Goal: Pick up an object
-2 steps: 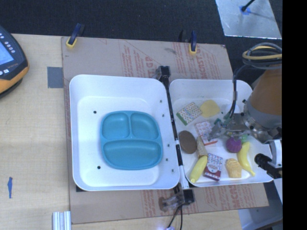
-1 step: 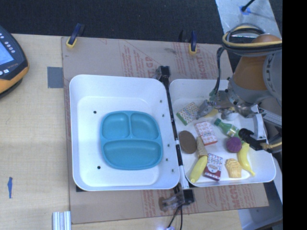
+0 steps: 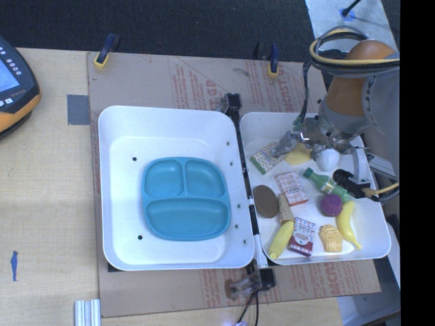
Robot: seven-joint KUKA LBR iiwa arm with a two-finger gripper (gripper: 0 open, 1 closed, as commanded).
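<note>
Low over the right bin's (image 3: 380,246) far edge, my gripper (image 3: 309,141), its jaw state impossible to tell, risks nudging the crowded yellow piece (image 3: 298,156) and white egg (image 3: 327,159) aside.

Dark carpet floor (image 3: 170,12), light wooden bench (image 3: 41,202), brown cardboard sheet (image 3: 183,80)

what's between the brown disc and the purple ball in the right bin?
Camera view: a red-and-white packet lies between the brown disc and the purple ball.
</note>
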